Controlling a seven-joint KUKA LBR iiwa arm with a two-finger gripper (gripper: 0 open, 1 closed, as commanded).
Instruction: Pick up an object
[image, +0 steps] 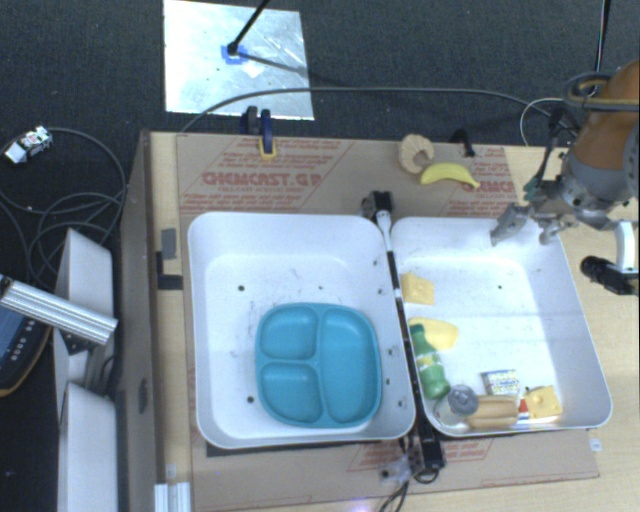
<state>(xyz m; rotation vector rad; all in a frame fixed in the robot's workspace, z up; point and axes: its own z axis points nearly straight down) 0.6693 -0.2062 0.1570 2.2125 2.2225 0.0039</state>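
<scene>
The right bin (560, 300) holds several small items along its left and front sides: a yellow wedge (418, 290), a yellow lump (438, 333), a green bottle (431, 370), a grey round cap (461, 400), a tan cylinder (490, 411), a small printed box (500, 382) and a yellow block (543, 402). My gripper (526, 228) hangs over the far right rim of this bin, well away from the items. It is open, with nothing between its fingers (503, 227).
The left bin (230, 250) holds a blue divided plate (318, 363). On the cardboard behind the bins lie a banana (448, 175) and a beige ring (416, 152). A black clip (381, 206) sits where the bins meet.
</scene>
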